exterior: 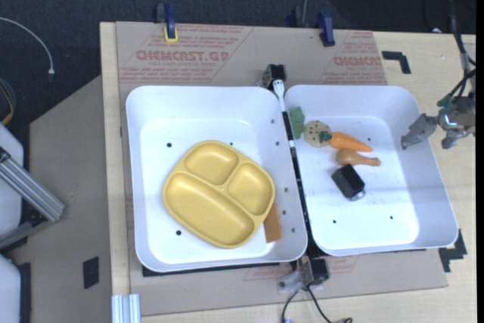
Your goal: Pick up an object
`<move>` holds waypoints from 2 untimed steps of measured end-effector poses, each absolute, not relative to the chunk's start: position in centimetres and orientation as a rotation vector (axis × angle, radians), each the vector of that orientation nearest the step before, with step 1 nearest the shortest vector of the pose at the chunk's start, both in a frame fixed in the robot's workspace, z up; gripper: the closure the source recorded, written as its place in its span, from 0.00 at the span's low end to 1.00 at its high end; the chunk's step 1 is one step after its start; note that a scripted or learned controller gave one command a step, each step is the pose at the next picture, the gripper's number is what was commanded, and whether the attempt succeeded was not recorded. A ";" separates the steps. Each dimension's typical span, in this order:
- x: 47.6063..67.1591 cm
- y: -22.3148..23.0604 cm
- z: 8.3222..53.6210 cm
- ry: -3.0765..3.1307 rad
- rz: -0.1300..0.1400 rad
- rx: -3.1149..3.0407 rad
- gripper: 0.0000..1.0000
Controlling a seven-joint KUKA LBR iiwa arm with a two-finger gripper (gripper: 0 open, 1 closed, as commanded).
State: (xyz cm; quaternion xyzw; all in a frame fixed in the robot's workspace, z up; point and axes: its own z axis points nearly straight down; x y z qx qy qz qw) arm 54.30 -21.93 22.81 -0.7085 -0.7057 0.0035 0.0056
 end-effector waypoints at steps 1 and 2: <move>54.6 -21.9 23.6 -2.223 0.000 -2.222 0.00; 53.8 -21.6 17.5 -2.216 0.005 -2.217 0.00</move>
